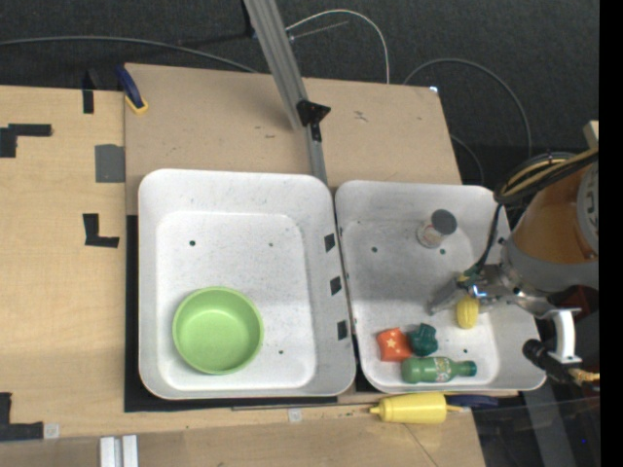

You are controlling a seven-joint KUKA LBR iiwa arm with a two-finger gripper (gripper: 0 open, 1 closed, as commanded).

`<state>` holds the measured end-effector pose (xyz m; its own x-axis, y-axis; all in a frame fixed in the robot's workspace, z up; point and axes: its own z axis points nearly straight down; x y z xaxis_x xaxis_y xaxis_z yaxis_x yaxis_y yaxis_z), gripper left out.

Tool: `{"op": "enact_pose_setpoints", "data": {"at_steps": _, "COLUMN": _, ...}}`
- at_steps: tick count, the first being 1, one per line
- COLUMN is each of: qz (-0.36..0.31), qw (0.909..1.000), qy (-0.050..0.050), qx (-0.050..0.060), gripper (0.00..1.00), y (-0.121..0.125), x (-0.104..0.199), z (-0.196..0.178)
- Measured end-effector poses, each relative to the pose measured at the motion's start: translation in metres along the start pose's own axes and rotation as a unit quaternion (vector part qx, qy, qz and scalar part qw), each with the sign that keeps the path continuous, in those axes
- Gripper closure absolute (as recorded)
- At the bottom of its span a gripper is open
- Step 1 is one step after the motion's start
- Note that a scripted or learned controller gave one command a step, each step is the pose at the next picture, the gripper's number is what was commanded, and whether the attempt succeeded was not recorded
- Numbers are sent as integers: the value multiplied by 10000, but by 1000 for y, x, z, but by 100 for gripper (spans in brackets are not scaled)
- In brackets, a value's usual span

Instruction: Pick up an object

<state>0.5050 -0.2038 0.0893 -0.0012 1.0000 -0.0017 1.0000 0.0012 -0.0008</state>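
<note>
The arm reaches in from the right and hangs low over the right bin, its pincer down among the small things near the bin's front. From where I stand I cannot tell how the pincer is set; the metal parts blur together. A small yellow piece sits right under the tip, touching it or very nearly, but I can't say it is gripped, so I'd call it the likely target and no more.

The rest of the clutter is bunched in the front corner of that bin: a small orange block, a dark green lump just beside it, and a green bottle lying on its side along the front wall. A short grey cylinder stands apart toward the back. The bunching probably explains the low, slanted approach, since the yellow piece is at the edge of the pile with free floor on its far side.

The left bin holds a green bowl in its near corner, well away from the arm. A yellow bottle lies outside the bins on the bench, against the front rim.

I'd judge the pick to be at the closing-in stage, nothing lifted yet.
</note>
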Motion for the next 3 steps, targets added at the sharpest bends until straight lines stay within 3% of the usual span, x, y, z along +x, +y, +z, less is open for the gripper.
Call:
{"op": "enact_pose_setpoints", "data": {"at_steps": 1, "qz": -6, "qw": 10000, "qy": 6, "qx": -1, "gripper": 100, "y": 0, "x": 1, "z": -10}}
{"op": "enact_pose_setpoints", "data": {"at_steps": 3, "qz": -4, "qw": 10000, "qy": 0, "qx": -22, "gripper": 100, "y": 4, "x": 3, "z": -125}}
